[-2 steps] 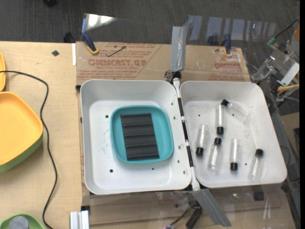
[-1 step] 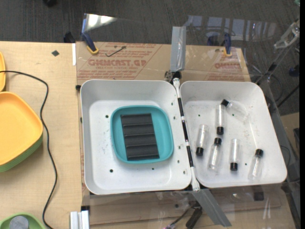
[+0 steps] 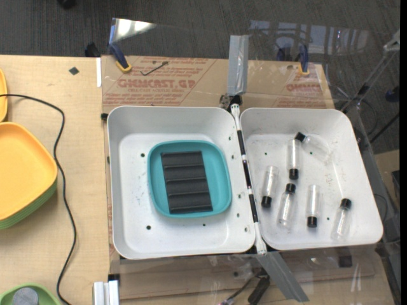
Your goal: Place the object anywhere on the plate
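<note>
Vials (image 3: 293, 154): six clear ones with black caps, lying loose in the right bin (image 3: 359, 170), all right of the teal plate (image 3: 156, 180) and well apart from it. None is on the plate. Plate sits mid left bin (image 3: 127, 227) and carries a dark ribbed block (image 3: 186, 182). Hand state: cannot tell. Left of the plate, on the bench (image 3: 38, 259): stacked yellow dishes (image 3: 22, 170) and a black cable (image 3: 63, 122).

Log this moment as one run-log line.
stage: not started | plate: teal, left bin, holds black ridged block | vials: six, clear, black-capped, lying in right bin
</note>
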Action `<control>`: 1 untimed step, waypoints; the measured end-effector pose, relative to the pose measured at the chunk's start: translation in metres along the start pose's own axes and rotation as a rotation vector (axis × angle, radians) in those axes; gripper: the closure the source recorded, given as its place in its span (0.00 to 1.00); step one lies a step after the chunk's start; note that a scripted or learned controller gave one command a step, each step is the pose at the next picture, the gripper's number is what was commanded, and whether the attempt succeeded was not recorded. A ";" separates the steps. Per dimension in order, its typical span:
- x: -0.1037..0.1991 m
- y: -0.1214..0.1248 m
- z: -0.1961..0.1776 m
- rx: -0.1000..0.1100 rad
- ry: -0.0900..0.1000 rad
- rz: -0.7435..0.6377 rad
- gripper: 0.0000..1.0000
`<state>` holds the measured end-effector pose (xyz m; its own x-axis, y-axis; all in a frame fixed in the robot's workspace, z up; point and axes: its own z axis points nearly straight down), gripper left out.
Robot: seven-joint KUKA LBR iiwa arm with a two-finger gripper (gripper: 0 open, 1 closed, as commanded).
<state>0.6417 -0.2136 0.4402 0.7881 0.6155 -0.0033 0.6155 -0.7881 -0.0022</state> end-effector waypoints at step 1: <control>-0.003 0.003 0.000 0.000 0.000 0.125 0.00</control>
<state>0.6412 -0.2184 0.4402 0.8588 0.5123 -0.0031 0.5123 -0.8588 -0.0016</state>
